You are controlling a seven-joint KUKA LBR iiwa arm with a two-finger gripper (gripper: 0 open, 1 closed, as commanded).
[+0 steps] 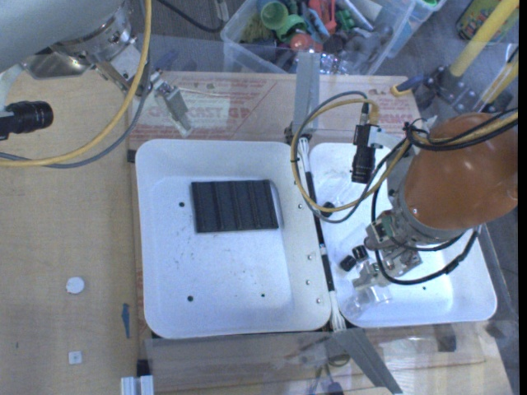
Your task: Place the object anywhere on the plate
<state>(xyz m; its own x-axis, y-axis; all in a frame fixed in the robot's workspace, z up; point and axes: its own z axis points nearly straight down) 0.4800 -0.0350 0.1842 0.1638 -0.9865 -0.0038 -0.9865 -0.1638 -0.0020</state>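
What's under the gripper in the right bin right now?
Beneath the gripper lies white floor of the right bin, a pale, clear-looking object at the near-left corner, and a small dark piece beside it. The arm covers the rest.

A robotics lab: cabled arm point(461, 179), white bins point(156, 220), wooden bench point(58, 220).

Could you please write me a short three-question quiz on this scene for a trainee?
1. True or false: the plate lies in the right bin.
2. Which bin is the end effector over? A: left. B: right.
3. Fill in: the band above the arm's wrist is ____.

Key:
1. False; it lies in the left bin.
2. B.
3. Orange.
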